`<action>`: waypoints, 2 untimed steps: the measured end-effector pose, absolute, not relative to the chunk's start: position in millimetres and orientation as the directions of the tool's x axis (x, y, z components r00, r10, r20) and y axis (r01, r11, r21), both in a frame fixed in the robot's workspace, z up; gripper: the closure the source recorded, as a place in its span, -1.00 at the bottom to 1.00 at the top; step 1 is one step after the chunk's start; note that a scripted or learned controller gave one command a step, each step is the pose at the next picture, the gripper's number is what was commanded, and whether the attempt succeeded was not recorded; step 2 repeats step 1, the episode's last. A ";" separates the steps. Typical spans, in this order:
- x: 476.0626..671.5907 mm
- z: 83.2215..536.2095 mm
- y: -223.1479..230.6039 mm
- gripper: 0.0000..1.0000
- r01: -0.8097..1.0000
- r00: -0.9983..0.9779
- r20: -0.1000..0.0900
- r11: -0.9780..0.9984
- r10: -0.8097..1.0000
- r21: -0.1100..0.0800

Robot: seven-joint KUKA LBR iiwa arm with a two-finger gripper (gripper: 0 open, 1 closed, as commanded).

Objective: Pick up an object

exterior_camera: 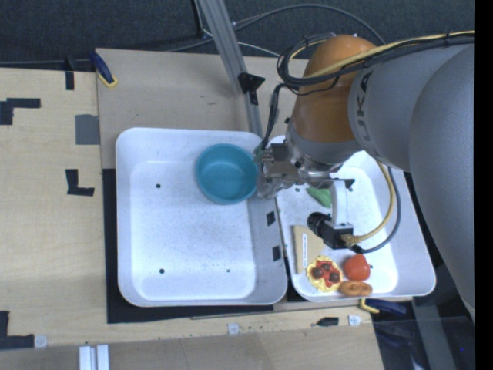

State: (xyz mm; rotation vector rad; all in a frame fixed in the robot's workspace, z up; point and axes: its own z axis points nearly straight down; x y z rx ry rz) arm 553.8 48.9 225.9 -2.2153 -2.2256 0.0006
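Note:
A blue bowl (225, 173) sits upright in the top right part of the left bin (185, 260), its right rim against the gripper. My gripper (264, 177) hangs over the divide between the two bins, touching or almost touching the bowl's right edge. The grey arm with its orange band (339, 91) covers the upper part of the right bin (408, 276). In the right bin lie a green piece (320, 196), a red tomato (356, 267), an orange piece (354, 288) and a yellow-and-red piece (323, 273).
A pale stick-like item (301, 251) lies along the right bin's left side. A slanted metal pole (227, 45) rises behind the bins, and cables loop around the wrist. The bench around the bins is bare wood with black tape marks.

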 end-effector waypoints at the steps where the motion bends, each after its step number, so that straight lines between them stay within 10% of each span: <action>1: 542.0 218.4 95.7 1.00 1.000 -0.004 0.001 0.004 1.000 -0.002; 2: 542.0 218.4 95.7 1.00 1.000 -0.004 0.001 0.004 1.000 -0.002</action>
